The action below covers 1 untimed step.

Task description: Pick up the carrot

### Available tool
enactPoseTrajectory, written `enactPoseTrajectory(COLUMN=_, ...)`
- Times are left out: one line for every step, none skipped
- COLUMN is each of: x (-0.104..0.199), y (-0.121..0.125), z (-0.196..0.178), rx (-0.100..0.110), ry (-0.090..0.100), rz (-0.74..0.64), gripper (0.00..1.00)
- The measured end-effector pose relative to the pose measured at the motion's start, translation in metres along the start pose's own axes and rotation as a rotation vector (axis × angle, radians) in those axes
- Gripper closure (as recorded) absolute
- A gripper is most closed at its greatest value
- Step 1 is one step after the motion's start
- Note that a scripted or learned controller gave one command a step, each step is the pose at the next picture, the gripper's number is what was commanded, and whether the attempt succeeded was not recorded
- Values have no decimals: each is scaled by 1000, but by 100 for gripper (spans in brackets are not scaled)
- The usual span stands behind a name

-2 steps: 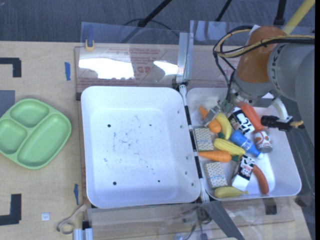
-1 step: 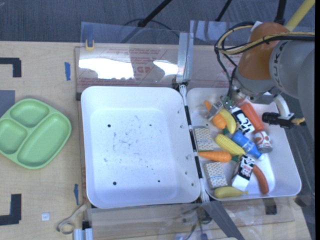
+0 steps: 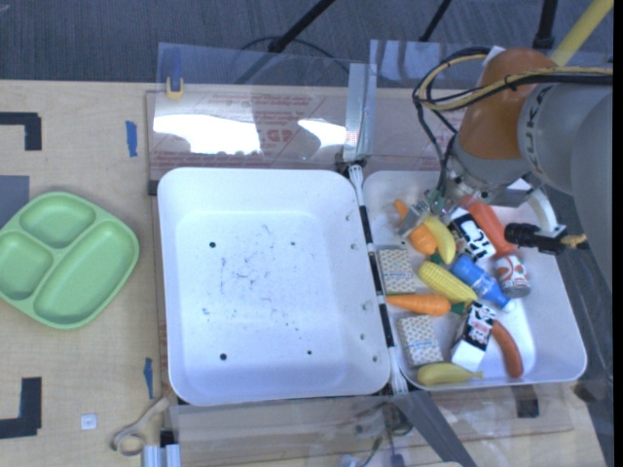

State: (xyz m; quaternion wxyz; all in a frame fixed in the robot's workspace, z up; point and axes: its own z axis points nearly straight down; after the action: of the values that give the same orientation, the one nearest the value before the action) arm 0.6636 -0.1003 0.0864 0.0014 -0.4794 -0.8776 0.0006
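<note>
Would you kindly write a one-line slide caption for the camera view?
KUKA arm's gripper poised over the right bin of toy food, carrot lying near its left wall; left bin alongside.

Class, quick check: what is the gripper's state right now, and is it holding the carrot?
Gripper: state cannot be told; it sits over the right bin. The carrot lies apart from it, unheld.

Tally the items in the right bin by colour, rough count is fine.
Partly piled up, so approximate.
Orange: 5, including the carrot
Yellow: 3, including the corn
Black-and-white: 2
Blue: 1
Tan waffle blocks: 2
Silver can: 1
Total: 14
</note>
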Motion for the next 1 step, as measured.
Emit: enactPoseTrajectory(x=11, y=-16, z=-1, rx=-7, ry=-3, rz=203, gripper=100)
